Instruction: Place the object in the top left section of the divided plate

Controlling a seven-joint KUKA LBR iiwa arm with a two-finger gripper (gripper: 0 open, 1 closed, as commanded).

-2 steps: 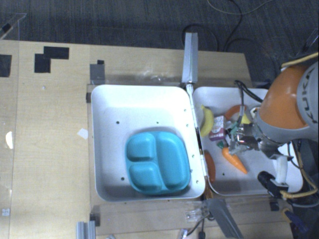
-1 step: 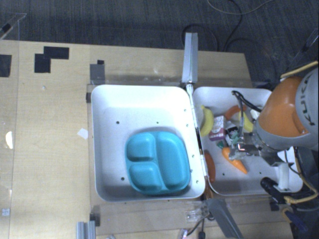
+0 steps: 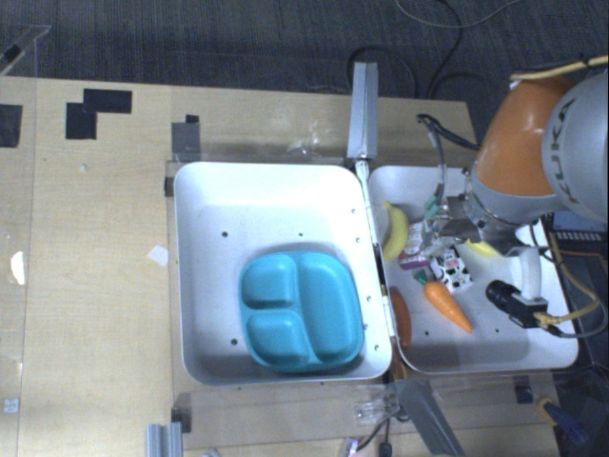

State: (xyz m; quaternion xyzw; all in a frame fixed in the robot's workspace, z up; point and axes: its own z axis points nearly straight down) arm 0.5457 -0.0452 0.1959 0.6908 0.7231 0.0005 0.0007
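Note:
A blue divided plate (image 3: 301,308) lies in the left bin (image 3: 209,217), toward its front right; its three sections hold nothing. My gripper (image 3: 440,246) hangs low over the right bin (image 3: 495,350), above a small cluster of toys. Right by it lie a purple piece (image 3: 415,261) and a black-and-white patterned piece (image 3: 454,272). A yellow banana (image 3: 395,231) rests against the bin's left wall. An orange carrot (image 3: 447,307) lies just in front of the gripper. The wrist hides the fingertips.
A reddish-brown sausage-shaped toy (image 3: 401,318) sits at the right bin's front left corner. A small yellow piece (image 3: 483,249) lies to the right of the gripper. A metal post (image 3: 363,112) stands behind the gap between the bins.

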